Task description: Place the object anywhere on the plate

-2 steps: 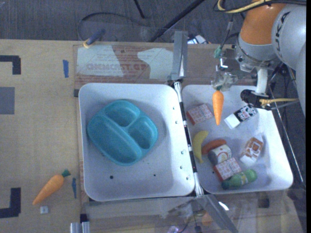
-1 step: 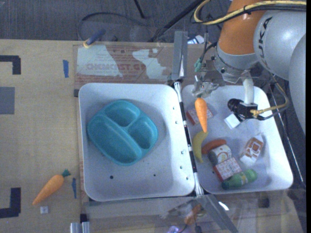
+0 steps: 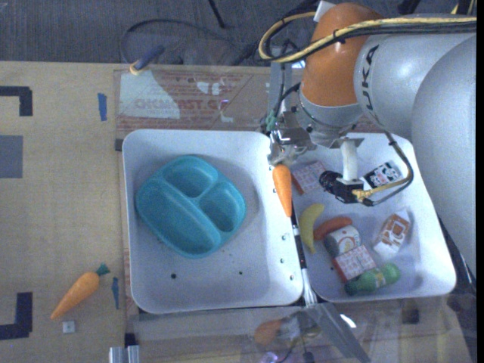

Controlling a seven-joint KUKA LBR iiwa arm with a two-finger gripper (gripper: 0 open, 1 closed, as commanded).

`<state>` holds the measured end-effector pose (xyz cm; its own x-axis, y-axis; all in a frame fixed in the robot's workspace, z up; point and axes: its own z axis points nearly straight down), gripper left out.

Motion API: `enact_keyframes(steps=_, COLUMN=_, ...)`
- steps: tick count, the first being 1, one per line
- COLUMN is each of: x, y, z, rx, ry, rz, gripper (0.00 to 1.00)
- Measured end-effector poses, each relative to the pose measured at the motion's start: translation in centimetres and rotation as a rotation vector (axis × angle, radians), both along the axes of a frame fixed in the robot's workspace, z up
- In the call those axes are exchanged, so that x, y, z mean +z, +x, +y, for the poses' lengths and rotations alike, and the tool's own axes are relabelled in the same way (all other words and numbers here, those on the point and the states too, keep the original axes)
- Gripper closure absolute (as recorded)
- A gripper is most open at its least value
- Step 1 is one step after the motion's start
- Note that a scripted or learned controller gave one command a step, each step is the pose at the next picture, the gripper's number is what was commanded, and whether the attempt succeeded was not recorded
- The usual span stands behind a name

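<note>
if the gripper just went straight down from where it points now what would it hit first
Probably the carrot hanging just below the gripper, over the rim between the two bins. Whether the carrot is held is unclear, and depth is hard to judge from this slanted view.

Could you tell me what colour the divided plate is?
The divided plate is teal blue, seen in the camera view.
</note>
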<state>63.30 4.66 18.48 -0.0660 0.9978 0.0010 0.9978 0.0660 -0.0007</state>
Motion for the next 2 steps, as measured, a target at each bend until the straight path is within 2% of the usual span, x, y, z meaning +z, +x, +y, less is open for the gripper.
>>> enact_keyframes(steps=1, x=2.4, y=-4.6, z=7.3, rx=0.103, ry=0.0, rz=0.001, gripper=1.0)
enact_keyframes(steps=2, x=4.0, y=-3.8, z=13.2, rx=0.292, ry=0.0, rz=-0.005, gripper=1.0)
